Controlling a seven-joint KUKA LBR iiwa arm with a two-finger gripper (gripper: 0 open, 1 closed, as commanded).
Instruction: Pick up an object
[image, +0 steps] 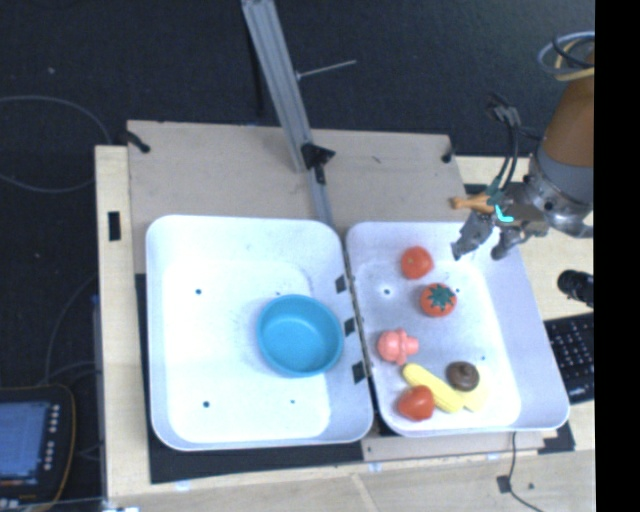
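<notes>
Tool (484, 244), fingers spread wide and holding nothing, hovers over the far right corner of the right shallow white bin (520, 330), right of the round red tomato (416, 263).

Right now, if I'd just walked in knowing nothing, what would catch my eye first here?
Probably the bright blue bowl, alone in the left bin. Next, the colourful cluster of toy food in the right bin: red tomato-like pieces, a pink piece, a yellow banana and a brown doughnut-like piece. Then the grey-and-orange arm reaching in from the right, its end effector open, with nothing between its fingers, above that bin's far right corner.
</notes>
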